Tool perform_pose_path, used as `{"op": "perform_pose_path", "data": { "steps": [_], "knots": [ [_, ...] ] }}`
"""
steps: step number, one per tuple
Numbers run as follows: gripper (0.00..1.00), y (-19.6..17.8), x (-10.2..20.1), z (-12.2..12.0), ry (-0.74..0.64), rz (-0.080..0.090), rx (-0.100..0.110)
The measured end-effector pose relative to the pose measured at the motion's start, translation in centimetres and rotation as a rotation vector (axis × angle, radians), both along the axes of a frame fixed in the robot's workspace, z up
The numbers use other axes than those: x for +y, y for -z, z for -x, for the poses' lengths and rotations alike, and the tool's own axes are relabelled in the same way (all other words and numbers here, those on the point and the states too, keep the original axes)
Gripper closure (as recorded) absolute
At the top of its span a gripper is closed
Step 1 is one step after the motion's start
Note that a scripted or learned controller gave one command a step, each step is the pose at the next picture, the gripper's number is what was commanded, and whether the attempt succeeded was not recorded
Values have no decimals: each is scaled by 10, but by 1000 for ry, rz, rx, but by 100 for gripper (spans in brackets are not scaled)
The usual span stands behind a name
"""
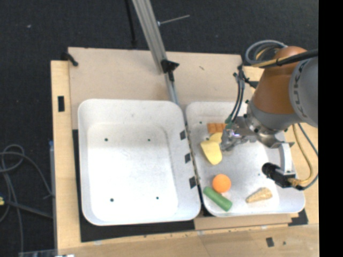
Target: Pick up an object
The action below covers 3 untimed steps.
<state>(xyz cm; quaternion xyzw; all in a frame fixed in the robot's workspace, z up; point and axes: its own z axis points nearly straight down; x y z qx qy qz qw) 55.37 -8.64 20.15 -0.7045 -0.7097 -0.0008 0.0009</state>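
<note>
I see my arm reaching in from the right — orange band up, wrist bent down, gripper low — pointing left.

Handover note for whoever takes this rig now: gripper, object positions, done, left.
Gripper: low in the right bin, at the upper right edge of the yellow piece; finger state not readable, nothing seen held.
Right bin: small orange block just above the yellow piece, orange ball below it, green piece at the bin's lower left, tan wedge lower right.
Done: arm brought down by the yellow piece.
Left: grip one object and lift it clear.
</note>
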Motion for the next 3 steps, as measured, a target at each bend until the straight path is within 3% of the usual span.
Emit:
{"op": "perform_pose_path", "data": {
  "steps": [1,2,3],
  "knots": [
    [100,-18,50,-18,-1,1,-3],
    [100,-20,104,-43,-1,1,-3],
    [100,-16,154,-52,0,1,-2]
  ]
}}
